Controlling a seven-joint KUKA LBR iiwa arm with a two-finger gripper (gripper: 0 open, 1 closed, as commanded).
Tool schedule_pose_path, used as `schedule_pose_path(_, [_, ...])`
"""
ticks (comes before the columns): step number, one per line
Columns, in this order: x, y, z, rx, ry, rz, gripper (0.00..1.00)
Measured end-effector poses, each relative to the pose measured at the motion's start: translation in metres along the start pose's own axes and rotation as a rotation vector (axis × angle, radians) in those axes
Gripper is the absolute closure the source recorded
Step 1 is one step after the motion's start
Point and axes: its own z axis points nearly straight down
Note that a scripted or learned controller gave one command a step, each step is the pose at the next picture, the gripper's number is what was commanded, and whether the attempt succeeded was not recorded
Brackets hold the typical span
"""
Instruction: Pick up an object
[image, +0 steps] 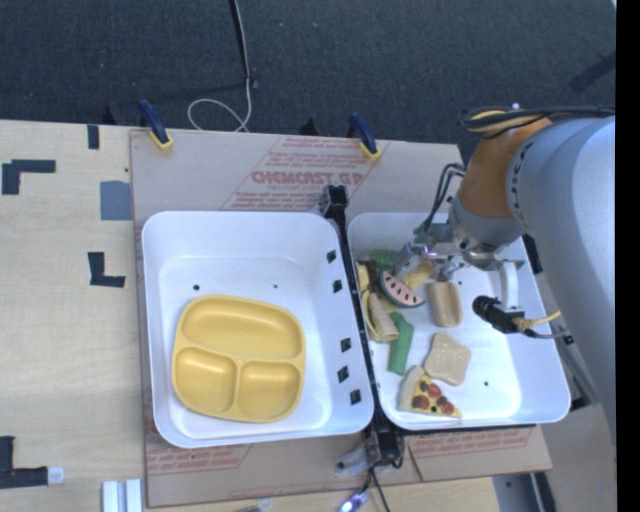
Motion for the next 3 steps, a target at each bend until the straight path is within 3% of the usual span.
schedule_pose_path(1, [-0.001,0.000,-0.012,-0.004,0.004,0.005,1.00])
schedule_pose_path(2, [-0.002,0.000,-0.011,-0.003,0.003,0.005,0.00])
schedule_pose_path(3, [0.038,0.032,0.002,0.012,-0.002,0.002,0.00])
